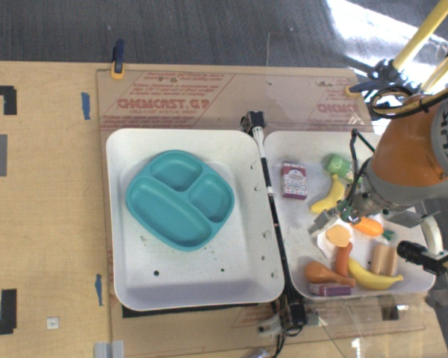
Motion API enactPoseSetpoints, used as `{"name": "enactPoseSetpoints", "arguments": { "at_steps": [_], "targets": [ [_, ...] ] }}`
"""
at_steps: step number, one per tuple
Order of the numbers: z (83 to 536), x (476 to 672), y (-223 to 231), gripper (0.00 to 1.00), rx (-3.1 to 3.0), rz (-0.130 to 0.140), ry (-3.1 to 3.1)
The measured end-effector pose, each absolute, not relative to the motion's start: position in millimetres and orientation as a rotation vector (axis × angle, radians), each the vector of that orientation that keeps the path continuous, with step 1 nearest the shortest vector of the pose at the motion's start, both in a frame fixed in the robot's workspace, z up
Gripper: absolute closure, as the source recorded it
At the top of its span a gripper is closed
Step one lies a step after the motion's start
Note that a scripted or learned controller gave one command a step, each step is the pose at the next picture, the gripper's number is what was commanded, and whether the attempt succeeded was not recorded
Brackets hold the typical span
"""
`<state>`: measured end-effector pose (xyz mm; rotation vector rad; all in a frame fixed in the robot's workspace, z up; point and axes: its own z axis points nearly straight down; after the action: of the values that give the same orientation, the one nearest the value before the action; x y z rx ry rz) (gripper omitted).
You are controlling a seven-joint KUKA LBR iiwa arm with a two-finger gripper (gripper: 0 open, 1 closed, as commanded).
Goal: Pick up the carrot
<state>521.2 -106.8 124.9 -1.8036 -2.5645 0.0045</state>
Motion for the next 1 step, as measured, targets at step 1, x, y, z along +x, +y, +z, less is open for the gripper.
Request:
{"name": "enactPoseSetpoints", "arguments": {
  "at_steps": [1],
  "targets": [
    [91.3,533.2,-99.9,1.00,-1.943,-0.008,-2.484]
  ]
}}
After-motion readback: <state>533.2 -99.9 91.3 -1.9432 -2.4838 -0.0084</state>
